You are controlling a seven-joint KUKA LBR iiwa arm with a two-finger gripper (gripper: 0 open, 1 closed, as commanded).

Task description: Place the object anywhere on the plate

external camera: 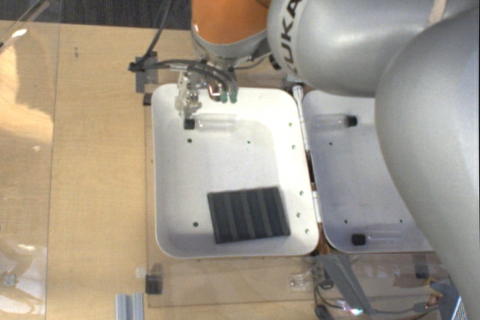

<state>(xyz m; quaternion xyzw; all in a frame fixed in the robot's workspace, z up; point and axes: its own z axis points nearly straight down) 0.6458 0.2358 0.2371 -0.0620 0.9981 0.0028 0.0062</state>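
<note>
Pincer [189, 110]: grip state unreadable, cannot tell.
Clear plastic tube with black cap [208, 121]: just beside pincer; likely light, stiff, slippery.
Hold: across mid-barrel.
Ribbed black rectangular plate [248, 214]: well below pincer.

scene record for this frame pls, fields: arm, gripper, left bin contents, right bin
arm: grey KUKA arm reaching in from the right, over the far end of the left bin
gripper: gripper low at the left bin's far-left corner; nothing visibly held
left bin contents: left bin holds a dark ribbed plate at its near end
right bin: right bin partly hidden by the arm
</note>
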